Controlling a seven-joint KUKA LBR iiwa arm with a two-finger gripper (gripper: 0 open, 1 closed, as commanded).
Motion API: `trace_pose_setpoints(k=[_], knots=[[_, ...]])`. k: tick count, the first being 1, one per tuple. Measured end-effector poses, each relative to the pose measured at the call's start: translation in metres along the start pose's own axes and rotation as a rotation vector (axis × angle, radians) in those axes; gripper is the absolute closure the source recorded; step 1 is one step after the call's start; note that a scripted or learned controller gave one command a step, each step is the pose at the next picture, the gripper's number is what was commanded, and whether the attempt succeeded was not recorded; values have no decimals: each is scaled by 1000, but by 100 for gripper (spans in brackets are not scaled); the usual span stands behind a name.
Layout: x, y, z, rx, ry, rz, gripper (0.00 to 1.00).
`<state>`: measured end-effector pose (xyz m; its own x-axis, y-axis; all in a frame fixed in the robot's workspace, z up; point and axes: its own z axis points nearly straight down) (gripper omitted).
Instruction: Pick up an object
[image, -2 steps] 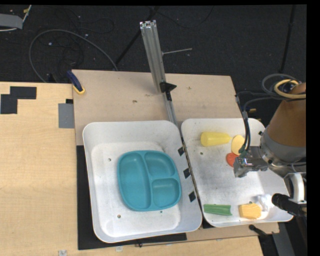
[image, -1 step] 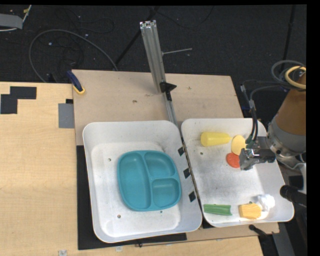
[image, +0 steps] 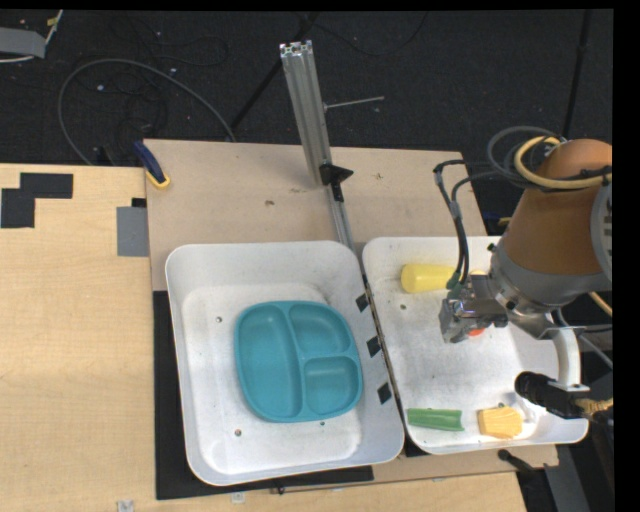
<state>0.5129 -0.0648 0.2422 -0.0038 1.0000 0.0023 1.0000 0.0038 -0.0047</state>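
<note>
The yellow block (image: 427, 277) lies in the right bin (image: 425, 380), just beside the claw (image: 463, 322) on the side away from the arm and a little toward the far rim; it is the nearest candidate for picking. It looks like a small rounded plastic toy, so I would judge it light, stiff and somewhat smooth, unlikely to break, best taken across its short width so the long sides meet the pads squarely and it cannot roll out. The claw hangs low over the bin floor, apart from the block as far as this slanted view lets me judge, with nothing visible between its tips; it is small and dark against cables, so I cannot tell how far open it is. Nearer the front rim of the same bin, well apart from the claw, lie a green piece (image: 434, 419) and a yellow-orange piece (image: 501, 422), both small and probably just as light, the green one flat and harder to get under. Beyond the claw, across the dividing rims, the left bin (image: 200, 300) carries a teal divided plate (image: 297, 360), broad and shallow, a poor fit for two fingers. Both bins rest on the tabletop (image: 250, 190).
</note>
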Motion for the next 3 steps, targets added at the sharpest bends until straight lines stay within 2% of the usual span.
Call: trace_pose_setpoints(k=[1, 3], knots=[[47, 14, -3, -2, -1, -1, 100], [164, 15, -2, -1, -2, -2, 100]])
